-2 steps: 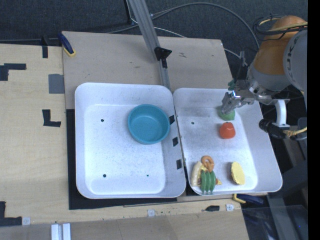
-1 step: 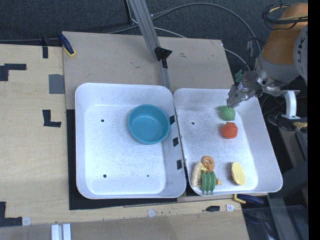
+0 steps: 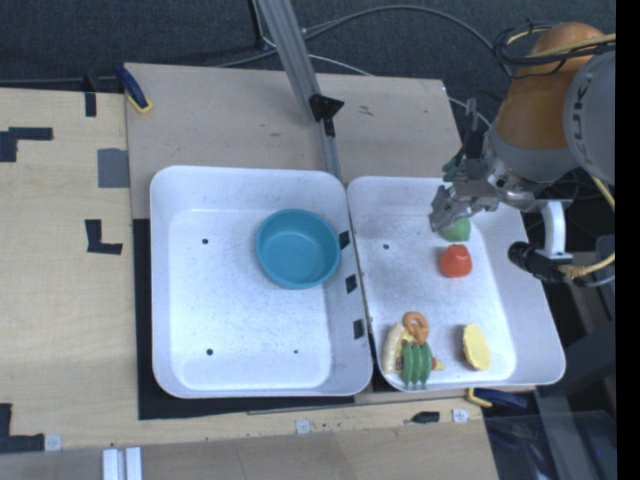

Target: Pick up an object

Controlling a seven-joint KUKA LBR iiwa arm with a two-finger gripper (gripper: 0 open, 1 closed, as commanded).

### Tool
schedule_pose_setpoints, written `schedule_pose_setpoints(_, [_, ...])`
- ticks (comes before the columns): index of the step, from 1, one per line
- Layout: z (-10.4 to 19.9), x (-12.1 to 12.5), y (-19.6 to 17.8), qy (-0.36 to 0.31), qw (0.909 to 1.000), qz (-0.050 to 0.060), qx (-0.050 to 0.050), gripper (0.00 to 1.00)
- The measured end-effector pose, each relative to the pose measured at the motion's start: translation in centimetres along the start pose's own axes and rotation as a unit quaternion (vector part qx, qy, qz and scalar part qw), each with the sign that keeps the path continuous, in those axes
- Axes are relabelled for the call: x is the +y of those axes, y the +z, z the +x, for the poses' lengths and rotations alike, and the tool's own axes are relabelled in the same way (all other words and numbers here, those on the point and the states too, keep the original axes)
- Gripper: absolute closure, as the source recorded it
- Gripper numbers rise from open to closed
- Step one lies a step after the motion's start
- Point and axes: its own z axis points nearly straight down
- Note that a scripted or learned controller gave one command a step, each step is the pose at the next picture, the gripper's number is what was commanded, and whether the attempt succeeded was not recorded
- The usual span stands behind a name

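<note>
My gripper (image 3: 451,216) hangs low over the back of the right bin (image 3: 385,218), right above a small green object (image 3: 459,230) that peeks out beneath its fingers. A red tomato-like piece (image 3: 455,261) lies just in front of the green one. Near the bin's front edge sit a yellow slice (image 3: 476,348), and a cluster of a green vegetable (image 3: 417,361), a pale corn-like piece (image 3: 394,347) and a small brown pretzel (image 3: 415,325). Whether the fingers grip the green object is hidden by the gripper body.
A blue bowl (image 3: 297,248) stands in the left bin (image 3: 190,298), toward its back right. A grey metal pole (image 3: 295,58) slants across the bench behind the bins. Cables loop behind the arm at the upper right.
</note>
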Motion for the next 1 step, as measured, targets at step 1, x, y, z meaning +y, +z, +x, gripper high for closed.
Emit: schedule_pose_setpoints(1, [4.97, -1.72, 0.98, -0.001, 1.0, 0.0, 0.0, 1.0])
